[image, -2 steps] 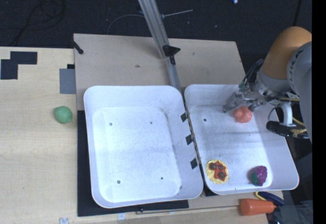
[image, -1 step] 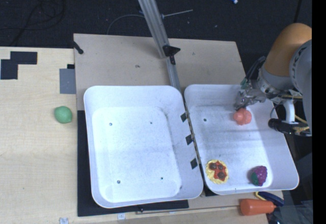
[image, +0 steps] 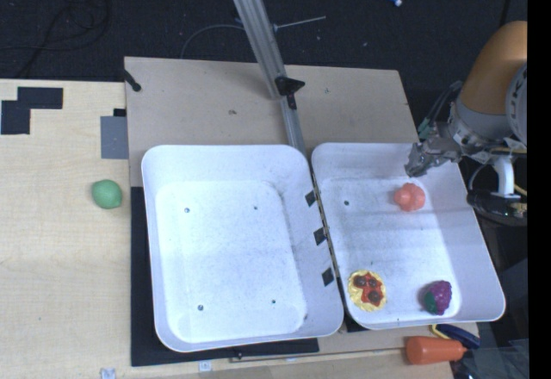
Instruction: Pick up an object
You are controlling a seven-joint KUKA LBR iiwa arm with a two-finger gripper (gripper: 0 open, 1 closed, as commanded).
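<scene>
So far nothing is lifted: the gripper (image: pixel 419 164) hangs over the far edge of the right bin (image: pixel 469 248), just beside a small orange-red ball (image: pixel 410 196) on the bin floor, and whether its jaws are parted or clenched cannot be told. The ball looks round, slightly lumpy, and lies apart from a yellow-and-red toy (image: pixel 368 289) and a purple grape cluster (image: pixel 437 296) near the front wall. The whole grasp and lift remain.

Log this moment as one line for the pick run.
arm: in from right | gripper: above right bin's far edge, near orange-pink ball | also in right bin: purple grapes, yellow-red toy | nothing visibly held
</scene>
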